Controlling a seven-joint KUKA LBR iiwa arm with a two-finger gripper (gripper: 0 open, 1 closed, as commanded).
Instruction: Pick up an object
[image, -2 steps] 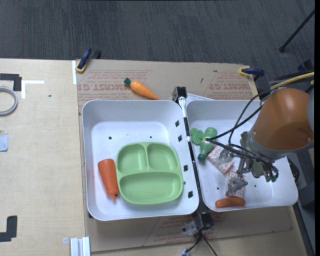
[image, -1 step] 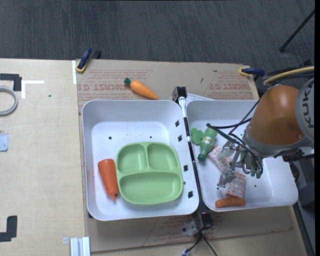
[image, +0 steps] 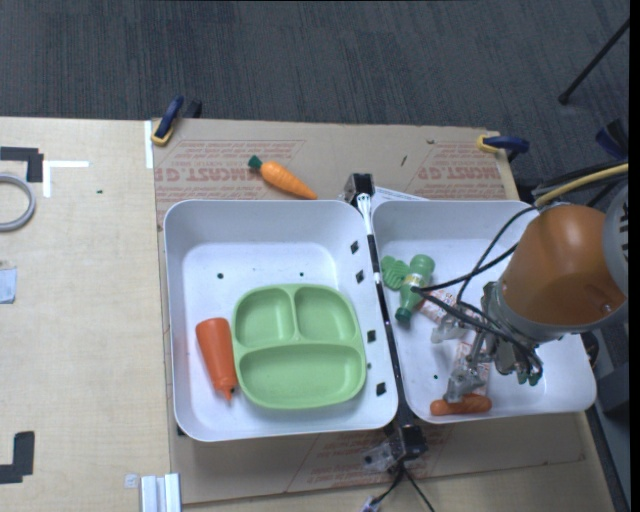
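Camera view: gripper (image: 465, 385) sits low in the right bin (image: 560, 395), tips just above a small orange carrot (image: 461, 405) by the near wall; finger state cannot be told. Green toy (image: 407, 278) lies farther back in that bin.

Left bin (image: 180, 300): white, with small dark specks on its floor.
Right bin (image: 570, 395): white.
Divided plate (image: 300, 345): pale green, plain.
Toy carrot in the left bin (image: 216, 355): orange-red.
Toy carrot on the far cardboard (image: 283, 177): orange with a dark green top.
Small toy at the right bin's near edge (image: 461, 405): orange-red.
Toy in the right bin (image: 407, 278): green.
Arm (image: 560, 270): orange band, grey below, black cables.
Cardboard sheet (image: 330, 155): tan with red printed lettering.
Surface (image: 80, 320): light wood, with black tape marks.
Clamps at the far corners (image: 170, 120): blue and yellow.
Floor (image: 300, 50): dark grey carpet.
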